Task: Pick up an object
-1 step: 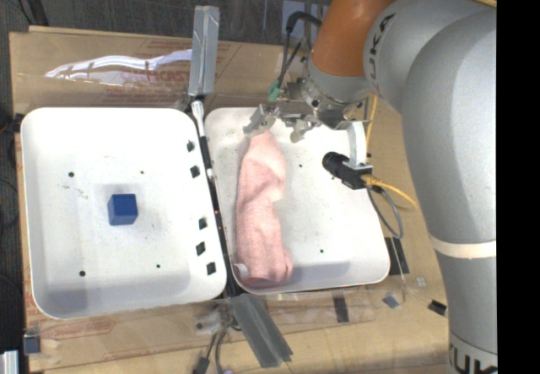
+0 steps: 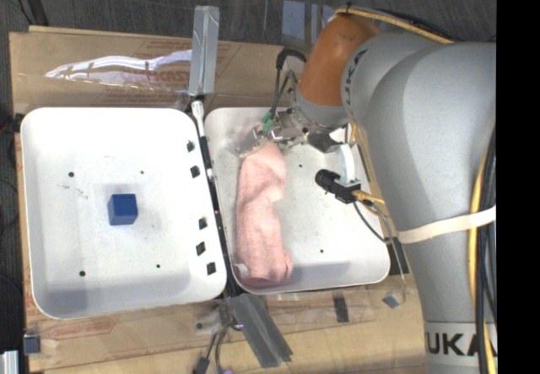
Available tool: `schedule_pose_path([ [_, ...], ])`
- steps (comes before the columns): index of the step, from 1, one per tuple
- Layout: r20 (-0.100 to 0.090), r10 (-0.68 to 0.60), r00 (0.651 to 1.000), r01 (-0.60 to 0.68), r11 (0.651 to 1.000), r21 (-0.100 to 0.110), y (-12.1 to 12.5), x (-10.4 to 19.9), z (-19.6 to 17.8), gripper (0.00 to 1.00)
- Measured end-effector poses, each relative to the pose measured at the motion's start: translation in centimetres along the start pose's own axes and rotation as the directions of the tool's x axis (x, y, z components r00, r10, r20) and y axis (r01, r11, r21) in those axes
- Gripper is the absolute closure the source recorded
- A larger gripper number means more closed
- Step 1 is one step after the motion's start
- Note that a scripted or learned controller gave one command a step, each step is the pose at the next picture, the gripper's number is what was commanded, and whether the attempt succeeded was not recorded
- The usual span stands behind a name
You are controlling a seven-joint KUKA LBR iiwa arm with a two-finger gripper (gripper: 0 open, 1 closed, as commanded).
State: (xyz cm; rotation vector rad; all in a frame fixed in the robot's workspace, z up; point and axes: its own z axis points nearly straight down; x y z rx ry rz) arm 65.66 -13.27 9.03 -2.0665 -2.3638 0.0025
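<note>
Over the right bin (image 2: 371,267), the gripper (image 2: 278,134) is hanging at the pink cloth's (image 2: 260,216) top end. I'm judging this the reach; whether its hand is apart or together, I cannot tell.

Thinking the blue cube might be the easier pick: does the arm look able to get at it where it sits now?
Probably yes. The blue cube sits alone on the left bin's floor, away from its walls, with nothing over it. The gripper is over the right bin, at the pink cloth's top end, so it must cross the divider.
</note>
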Motion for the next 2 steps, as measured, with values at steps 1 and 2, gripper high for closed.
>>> schedule_pose_path([
  [1, 0.0, -0.004, 1.0, 0.004, 1.0, 0.003, 0.0, 0.1, -0.8, 1.0],
  [2, 0.001, -0.133, 0.991, 0.133, 0.991, -0.001, 0.7, 4.9, -10.2, 1.0],
])
